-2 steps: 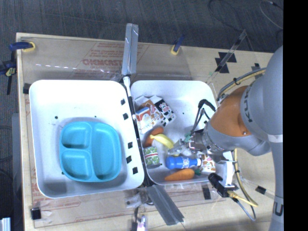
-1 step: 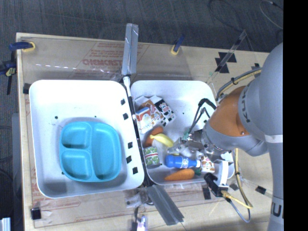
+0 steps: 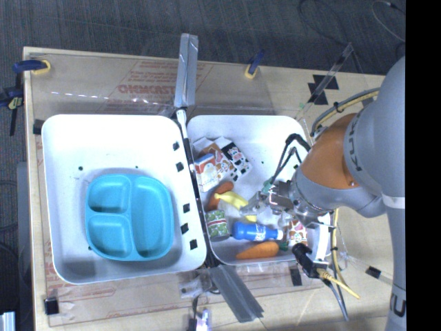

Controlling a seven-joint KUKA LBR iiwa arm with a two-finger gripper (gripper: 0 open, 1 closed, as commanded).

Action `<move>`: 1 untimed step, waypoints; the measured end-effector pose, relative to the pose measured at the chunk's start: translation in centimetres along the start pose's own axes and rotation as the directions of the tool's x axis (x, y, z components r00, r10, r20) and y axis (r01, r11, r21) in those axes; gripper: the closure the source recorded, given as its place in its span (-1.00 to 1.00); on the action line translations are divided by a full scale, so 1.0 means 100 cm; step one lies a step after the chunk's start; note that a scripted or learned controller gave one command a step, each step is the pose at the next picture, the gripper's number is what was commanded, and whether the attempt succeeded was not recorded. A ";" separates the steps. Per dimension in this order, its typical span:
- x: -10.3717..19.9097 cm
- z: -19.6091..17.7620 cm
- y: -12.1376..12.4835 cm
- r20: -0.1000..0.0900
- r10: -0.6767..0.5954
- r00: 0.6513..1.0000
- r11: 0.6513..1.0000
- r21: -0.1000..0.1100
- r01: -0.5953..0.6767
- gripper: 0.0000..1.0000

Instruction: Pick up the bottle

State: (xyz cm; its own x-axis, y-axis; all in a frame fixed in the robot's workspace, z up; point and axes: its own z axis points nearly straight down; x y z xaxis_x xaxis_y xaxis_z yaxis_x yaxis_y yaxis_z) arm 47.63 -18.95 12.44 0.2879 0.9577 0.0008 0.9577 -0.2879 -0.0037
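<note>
A blue bottle (image 3: 255,232) with a yellow cap lies on its side near the front of the right bin (image 3: 265,131). An orange carrot (image 3: 258,250) lies just in front of it. My gripper (image 3: 273,211) hangs at the end of the grey arm, just above and to the right of the bottle, over the clutter. Nothing shows between its fingers, and the wrist body hides how they stand.
The right bin also holds a printed carton (image 3: 220,163), a yellow and orange toy (image 3: 226,197) and a green can (image 3: 217,224). The left bin (image 3: 62,143) holds a blue divided tray (image 3: 129,216). A metal divider (image 3: 185,67) stands between the bins.
</note>
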 end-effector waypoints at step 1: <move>0.026 0.027 -0.005 0.015 -0.132 0.991 0.991 -0.020 0.132 -1.00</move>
State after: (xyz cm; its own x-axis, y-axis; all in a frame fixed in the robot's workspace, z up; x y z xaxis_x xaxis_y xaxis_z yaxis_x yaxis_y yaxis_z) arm 47.85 -16.32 9.75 0.1592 0.9872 -0.0136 0.9872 -0.1590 0.0164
